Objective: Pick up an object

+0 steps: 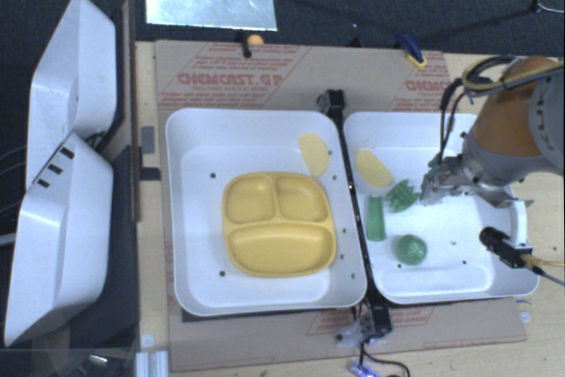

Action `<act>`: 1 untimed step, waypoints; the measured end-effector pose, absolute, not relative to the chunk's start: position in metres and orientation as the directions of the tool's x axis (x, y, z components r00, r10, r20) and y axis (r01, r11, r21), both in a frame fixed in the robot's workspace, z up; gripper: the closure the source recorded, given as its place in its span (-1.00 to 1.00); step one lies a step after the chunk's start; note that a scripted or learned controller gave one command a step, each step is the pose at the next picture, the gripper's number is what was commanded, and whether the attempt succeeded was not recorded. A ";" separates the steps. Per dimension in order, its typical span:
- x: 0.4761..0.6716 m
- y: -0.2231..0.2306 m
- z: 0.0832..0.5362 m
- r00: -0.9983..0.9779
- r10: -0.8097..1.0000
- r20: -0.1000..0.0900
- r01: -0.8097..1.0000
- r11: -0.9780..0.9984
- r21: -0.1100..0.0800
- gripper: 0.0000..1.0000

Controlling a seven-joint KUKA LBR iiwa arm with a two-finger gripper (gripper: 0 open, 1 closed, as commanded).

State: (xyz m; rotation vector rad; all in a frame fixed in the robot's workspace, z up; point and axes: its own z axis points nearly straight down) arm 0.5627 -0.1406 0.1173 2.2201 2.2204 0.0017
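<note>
My gripper reaches low into the right bin from the right, just beside a small green leafy piece. A green stick lies along the bin's left side. Near the bin's front sits a round green piece. A pale yellow oval piece rests at the bin's back left. Whether anything sits between the fingers is hidden by the wrist.
The left bin holds a yellow divided plate and a pale yellow oval piece at its back right. White casings stand at the far left. Brown cardboard lies under both bins.
</note>
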 end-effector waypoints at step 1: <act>0.565 -0.137 0.160 -0.001 1.000 -0.001 1.000 0.001 0.004 1.00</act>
